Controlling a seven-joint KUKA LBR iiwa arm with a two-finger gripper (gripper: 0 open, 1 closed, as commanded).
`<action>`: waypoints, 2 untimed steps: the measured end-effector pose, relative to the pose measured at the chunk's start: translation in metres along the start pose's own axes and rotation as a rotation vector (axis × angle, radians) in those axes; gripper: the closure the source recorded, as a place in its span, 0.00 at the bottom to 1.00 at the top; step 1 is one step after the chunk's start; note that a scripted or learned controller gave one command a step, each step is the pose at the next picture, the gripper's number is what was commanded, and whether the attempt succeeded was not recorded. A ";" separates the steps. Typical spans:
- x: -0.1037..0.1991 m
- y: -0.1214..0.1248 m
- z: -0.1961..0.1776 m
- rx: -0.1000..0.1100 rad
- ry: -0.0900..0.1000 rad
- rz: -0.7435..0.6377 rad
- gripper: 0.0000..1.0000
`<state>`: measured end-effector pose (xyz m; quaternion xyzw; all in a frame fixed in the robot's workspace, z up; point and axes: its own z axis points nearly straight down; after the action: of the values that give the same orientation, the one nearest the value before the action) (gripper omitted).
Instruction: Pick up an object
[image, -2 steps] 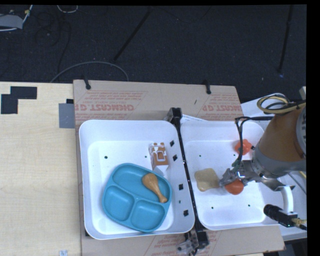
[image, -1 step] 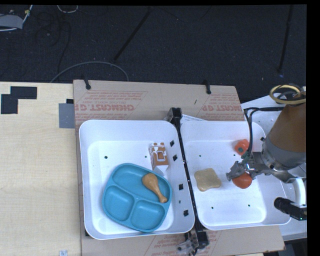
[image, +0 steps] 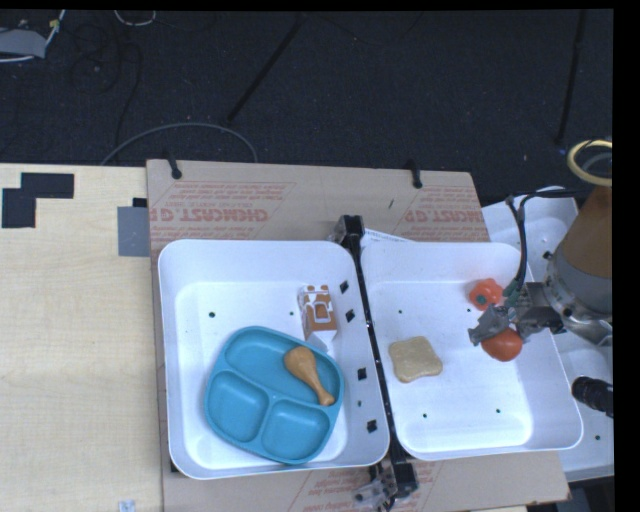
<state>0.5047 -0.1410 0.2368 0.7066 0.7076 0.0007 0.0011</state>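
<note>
My gripper (image: 497, 326) is low over the right side of the right bin (image: 450, 440), and the grey arm (image: 590, 250) comes in from the right. A red round piece (image: 504, 346) lies right under the gripper's near side. Another red piece with a green bit (image: 486, 293) sits just beyond it. The gripper hides what is between them, so they may be one object. A tan bread slice (image: 414, 359) lies flat in the same bin, to the left of the gripper.
The left bin (image: 190, 300) holds a blue divided plate (image: 240, 405) with a brown drumstick (image: 311, 372) on it. A small orange and white toy (image: 319, 308) stands behind the plate. A black divider (image: 366, 340) runs between the bins.
</note>
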 end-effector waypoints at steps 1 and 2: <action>0.050 -0.001 0.002 0.006 0.003 -0.003 1.00; 0.104 0.009 0.015 0.009 0.003 -0.003 1.00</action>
<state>0.5136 -0.0370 0.2218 0.7055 0.7087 -0.0012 -0.0031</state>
